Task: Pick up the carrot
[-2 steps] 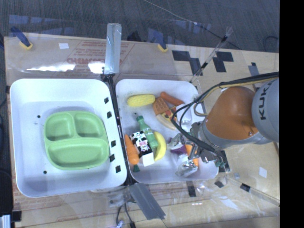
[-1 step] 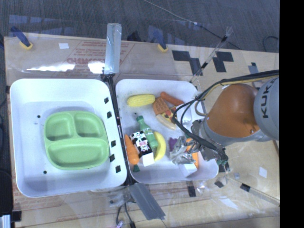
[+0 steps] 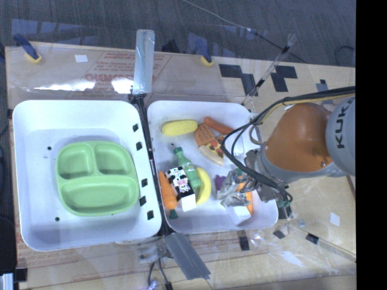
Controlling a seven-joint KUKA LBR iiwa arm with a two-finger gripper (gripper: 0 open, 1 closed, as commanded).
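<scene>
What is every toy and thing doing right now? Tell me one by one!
carrot: lying flat by the right bin's left wall, untouched
corn cob: lying on its side
pizza slice: lying flat
banana: lying flat, beside the milk carton
milk carton: tipped over
green bottle: lying down
green divided plate: right side up in the left bin
gripper: low in the right bin, away from the carrot
</scene>
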